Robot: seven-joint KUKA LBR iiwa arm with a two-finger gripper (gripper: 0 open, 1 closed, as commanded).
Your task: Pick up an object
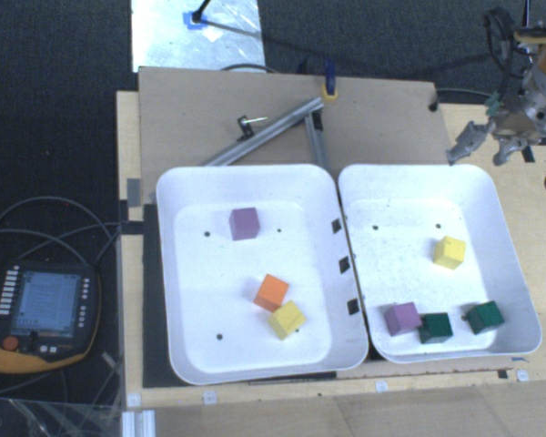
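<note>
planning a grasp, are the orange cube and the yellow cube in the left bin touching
Touching. The camera view shows the orange cube and the yellow cube meeting at a corner, with no white bin floor between them.

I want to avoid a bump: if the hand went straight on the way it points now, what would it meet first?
Probably the right bin's far rim, below the hand; depth is unclear. No block lies near that line.

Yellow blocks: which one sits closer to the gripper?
The yellow block alone in the right bin; the other yellow block touches the orange block, far from the gripper.
</note>
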